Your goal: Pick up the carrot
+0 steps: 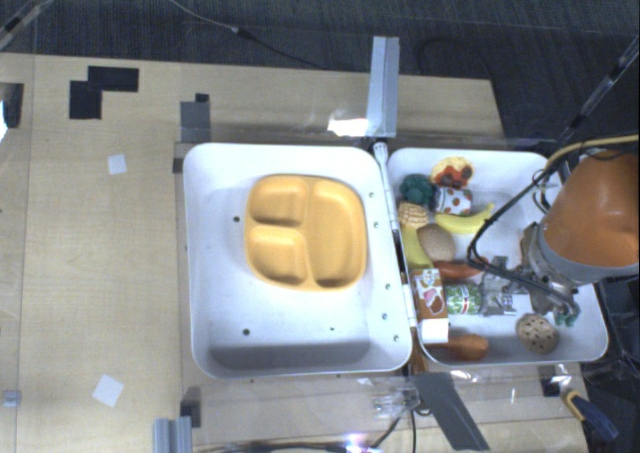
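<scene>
Okay, quick status. The right bin (598, 346) is crowded with toy food packed close together, which is why this pick looks awkward to me. I'm taking the carrot (458, 270) to be the orange-red slim piece lying roughly crosswise mid-bin. It is wedged just below the bread piece (435, 241) and right above the small can (462, 298), with a carton (428, 288) at its left end. Only part of it is in sight, so I can't call its tip direction. A second orange-brown lump (467, 346) sits at the bin's near edge beside a white block (433, 329). It is stubbier, so I read it as something else, with low confidence.

The left bin (200, 241) just carries the yellow divided tray (305, 231), well apart from the action.

On pose, the arm (598, 216) comes in from the right, its orange band over the bin's right half and the wrist pointing down and left. The gripper (510, 293) is low in the clutter, just right of the can and near the carrot's right end, with the cookie (537, 333) below it. Cabling and metalwork mask the tool, so I can't tell how wide it is set. I see nothing held.

My read: it's on approach and the carrot isn't grasped yet. The can and bread leave little room to either side, so the risk is nudging a neighbour or grabbing the can.
</scene>
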`<state>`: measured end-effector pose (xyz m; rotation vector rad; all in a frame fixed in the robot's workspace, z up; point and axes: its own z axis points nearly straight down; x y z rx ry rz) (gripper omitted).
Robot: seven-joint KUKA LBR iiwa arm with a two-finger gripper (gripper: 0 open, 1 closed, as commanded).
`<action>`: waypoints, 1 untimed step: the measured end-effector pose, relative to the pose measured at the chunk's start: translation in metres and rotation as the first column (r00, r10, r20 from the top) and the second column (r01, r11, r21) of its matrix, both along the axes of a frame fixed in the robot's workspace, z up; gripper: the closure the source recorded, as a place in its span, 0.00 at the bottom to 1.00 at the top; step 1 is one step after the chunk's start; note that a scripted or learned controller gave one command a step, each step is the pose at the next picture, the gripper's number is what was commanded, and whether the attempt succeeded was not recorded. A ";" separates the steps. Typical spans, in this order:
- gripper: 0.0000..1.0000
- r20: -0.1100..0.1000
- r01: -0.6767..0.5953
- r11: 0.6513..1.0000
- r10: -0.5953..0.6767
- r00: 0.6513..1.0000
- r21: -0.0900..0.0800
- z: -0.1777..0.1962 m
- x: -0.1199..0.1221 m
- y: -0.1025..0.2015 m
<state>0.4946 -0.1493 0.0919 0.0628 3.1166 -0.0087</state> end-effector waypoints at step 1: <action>1.00 0.010 -0.141 0.989 0.142 0.990 -0.041 0.004 0.000 0.015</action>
